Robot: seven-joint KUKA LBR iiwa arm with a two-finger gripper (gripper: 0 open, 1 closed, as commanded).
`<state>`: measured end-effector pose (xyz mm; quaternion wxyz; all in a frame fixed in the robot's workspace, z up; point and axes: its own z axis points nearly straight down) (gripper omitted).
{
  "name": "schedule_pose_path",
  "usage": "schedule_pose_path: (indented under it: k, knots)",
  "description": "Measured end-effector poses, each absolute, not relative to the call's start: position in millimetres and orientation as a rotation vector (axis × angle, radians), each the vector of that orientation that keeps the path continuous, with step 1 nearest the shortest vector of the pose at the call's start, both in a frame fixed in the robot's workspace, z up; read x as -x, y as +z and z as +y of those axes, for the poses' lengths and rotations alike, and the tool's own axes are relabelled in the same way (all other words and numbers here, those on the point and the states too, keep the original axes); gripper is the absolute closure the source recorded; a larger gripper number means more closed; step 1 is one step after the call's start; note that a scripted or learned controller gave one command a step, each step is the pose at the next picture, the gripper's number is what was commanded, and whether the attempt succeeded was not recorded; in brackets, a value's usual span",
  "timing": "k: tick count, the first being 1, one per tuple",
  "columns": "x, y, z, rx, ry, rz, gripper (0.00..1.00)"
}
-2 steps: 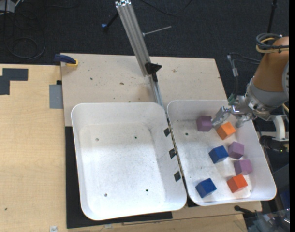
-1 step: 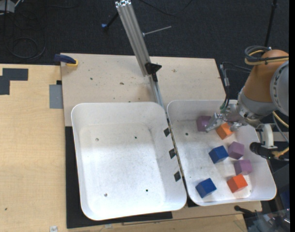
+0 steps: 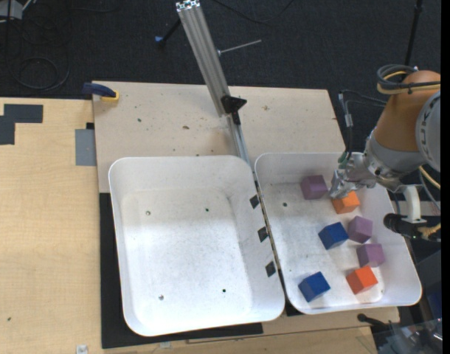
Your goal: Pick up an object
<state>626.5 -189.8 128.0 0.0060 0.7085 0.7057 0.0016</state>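
We see the arm (image 3: 406,124) reaching in from the right over the right-hand bin (image 3: 284,286), its gripper (image 3: 343,186) low at the bin's upper part. Directly beneath the gripper sits an orange cube (image 3: 347,202), partly covered by it — whether the cube is between the fingers, or how the claw stands at all, we cannot tell from this angle.

Just left of the gripper lies a purple cube (image 3: 313,186). Below the orange cube we find a blue cube (image 3: 333,235) with a second purple cube (image 3: 360,228) beside it on the right, and a third purple cube (image 3: 371,254) a little lower. Near the bin's lower rim rest another blue cube (image 3: 313,286) and another orange cube (image 3: 362,279) — close together but apart.

The left-hand bin (image 3: 136,198) lies alongside, with small dark specks on its floor.
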Motion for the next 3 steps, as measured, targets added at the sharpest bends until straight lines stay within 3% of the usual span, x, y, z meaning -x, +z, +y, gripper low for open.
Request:
schedule_pose_path:
  k: [2, 3]
  knots:
    - [-621.8, 231.0, -189.8, -2.216, 0.002, 2.222, 1.00]
    - [-622.0, 249.1, -190.7, -2.220, 0.001, 2.222, 1.00]
